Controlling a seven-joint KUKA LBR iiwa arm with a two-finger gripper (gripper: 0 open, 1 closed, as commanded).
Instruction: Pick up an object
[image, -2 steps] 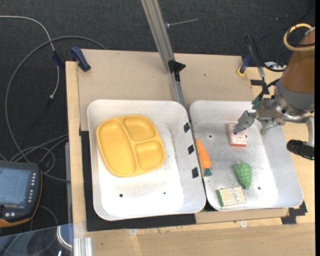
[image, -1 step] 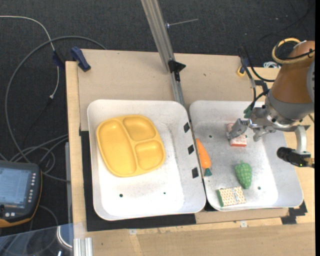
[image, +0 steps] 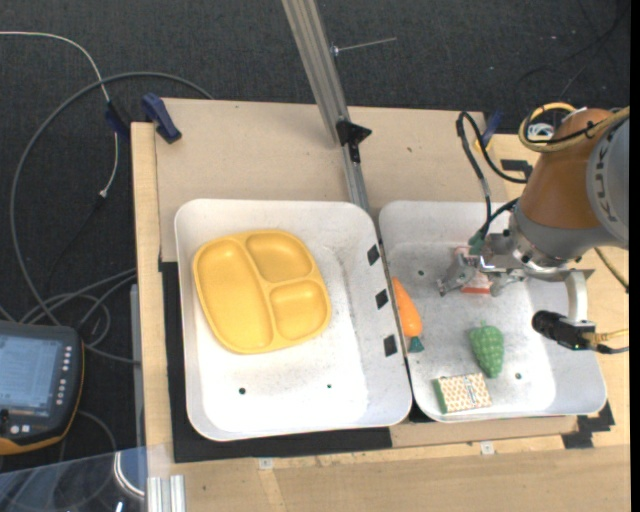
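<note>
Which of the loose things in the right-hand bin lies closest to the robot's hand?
The green lumpy object. It lies just below the hand, while the orange carrot rests by the bin's left wall and the patterned packet sits at the near edge.

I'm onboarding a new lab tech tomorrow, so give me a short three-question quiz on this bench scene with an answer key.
1. True or false: the yellow divided plate lies in the same bin as the toy carrot.
2. Which item lies nearest the camera-side edge of the right bin? A) the toy carrot B) the green bumpy object C) the small patterned pad
3. Fill in: the gripper sits over the ___ bin.

Key
1. False: the plate is in the left bin, the carrot in the right bin along its left wall.
2. C
3. right
</note>
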